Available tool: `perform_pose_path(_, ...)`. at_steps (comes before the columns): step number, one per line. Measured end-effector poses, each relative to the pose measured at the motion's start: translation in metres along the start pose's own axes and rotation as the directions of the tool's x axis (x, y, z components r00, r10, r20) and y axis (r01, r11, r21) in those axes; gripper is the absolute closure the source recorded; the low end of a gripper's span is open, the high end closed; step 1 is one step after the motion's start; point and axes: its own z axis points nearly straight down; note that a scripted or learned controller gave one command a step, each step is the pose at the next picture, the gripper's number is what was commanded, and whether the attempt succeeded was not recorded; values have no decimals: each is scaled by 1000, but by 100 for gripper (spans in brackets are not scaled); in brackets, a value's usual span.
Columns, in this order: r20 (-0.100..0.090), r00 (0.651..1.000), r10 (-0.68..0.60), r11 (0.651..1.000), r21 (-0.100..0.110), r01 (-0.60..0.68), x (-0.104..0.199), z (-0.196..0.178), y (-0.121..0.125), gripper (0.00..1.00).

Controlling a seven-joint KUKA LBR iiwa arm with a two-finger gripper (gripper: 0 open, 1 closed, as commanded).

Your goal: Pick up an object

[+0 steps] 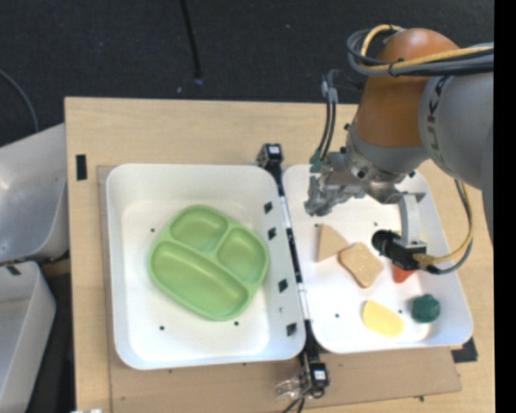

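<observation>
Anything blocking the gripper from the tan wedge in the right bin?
Nothing visible. The gripper sits just above the tan wedge, with bare bin floor between them. The toast-like piece touches the wedge's right side.

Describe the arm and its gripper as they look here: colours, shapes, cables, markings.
The arm is grey and rounded, with a bulbous orange band above the wrist and faint dark lettering on the grey shell. Yellow and black cables loop over the top of it; another yellow cable hangs down its side. The gripper is grey metal.
</observation>
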Motion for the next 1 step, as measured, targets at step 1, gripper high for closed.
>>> perform_pose_path(1, 1, 1000, 2, 1000, 4, -2, 48, 6, -11, 100)
